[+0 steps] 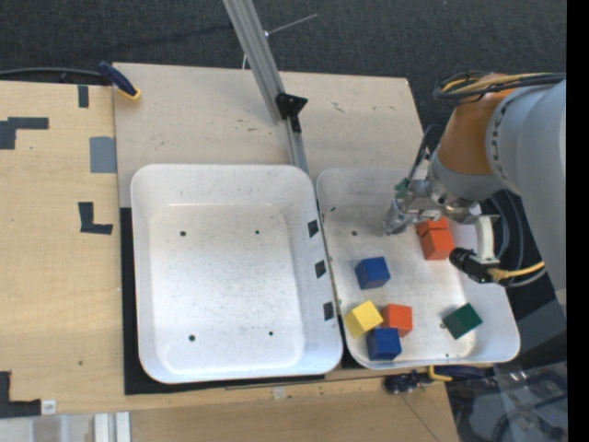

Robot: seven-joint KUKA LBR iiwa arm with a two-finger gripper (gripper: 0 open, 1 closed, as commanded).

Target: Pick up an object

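Camera view shows small matte cubes scattered in the right bin (342, 191), a shallow white speckled tray with rounded corners: two blue, one yellow, two orange, one green. Near its far side, the gripper (402, 217) hangs just beside the larger orange block (435, 239); whether its fingers are apart cannot be told.

A pale wooden surface (212, 109) carries two shallow white bins side by side, the left bin (147, 247) and the right bin (345, 191), touching along their inner edges. A grey metal pole (253, 35) slants across the back. A blue-and-yellow clamp (120, 79) sits at the far left corner, near strips of dark tape (92, 217).
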